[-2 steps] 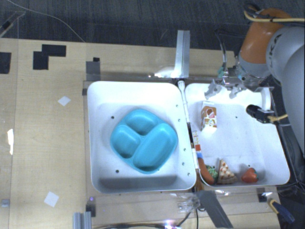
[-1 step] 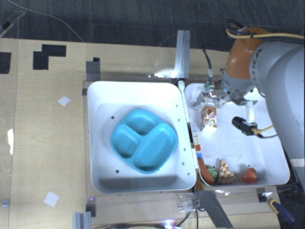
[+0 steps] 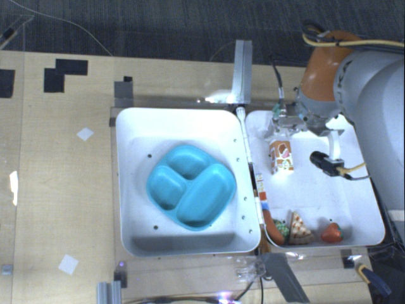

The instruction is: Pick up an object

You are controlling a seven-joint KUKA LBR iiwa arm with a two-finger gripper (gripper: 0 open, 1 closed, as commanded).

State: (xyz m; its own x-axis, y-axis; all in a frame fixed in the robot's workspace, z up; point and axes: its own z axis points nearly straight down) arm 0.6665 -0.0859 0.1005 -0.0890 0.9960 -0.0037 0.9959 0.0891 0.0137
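Observation:
My gripper [image 3: 282, 124] hangs over the far left part of the right bin [image 3: 354, 201], at the end of the grey arm with its orange band [image 3: 320, 75]. Just in front of it, toward the camera, stands a small orange and white carton [image 3: 280, 156] with a picture on its face. The gripper's tip sits right at the carton's far end, and I cannot make out whether the two touch. Along the bin's near wall lie an orange carrot-like piece [image 3: 272, 228], a pizza slice toy [image 3: 299, 228] and a small red tomato-like object [image 3: 331, 233].
The left bin [image 3: 133, 227] holds a blue divided plate [image 3: 191, 185] at its middle. A narrow striped strip [image 3: 261, 195] lies against the divider between the bins. A black plug on a yellow cable [image 3: 326, 163] hangs from the arm over the right bin.

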